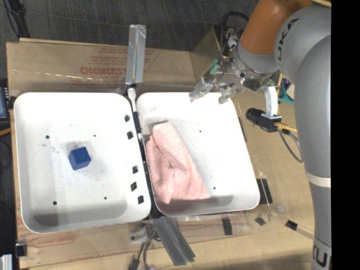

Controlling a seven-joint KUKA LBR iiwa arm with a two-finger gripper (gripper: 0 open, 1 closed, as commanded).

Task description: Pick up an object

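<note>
Grey arm looms closest, reaching in from the right. Hand hovers over far edge of right bin, fingers spread apart, nothing between them. Pink cloth lies crumpled along that bin's left side, running toward its near edge. Blue cube sits in left bin, well apart from the hand. Both bins rest on the counter.

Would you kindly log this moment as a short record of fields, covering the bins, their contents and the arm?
left bin: holds a blue cube, left of centre
right bin: holds a pink cloth, crumpled along its left side
end effector: above the right bin's far rim, fingers spread, nothing between them
arm: enters from the right
</note>
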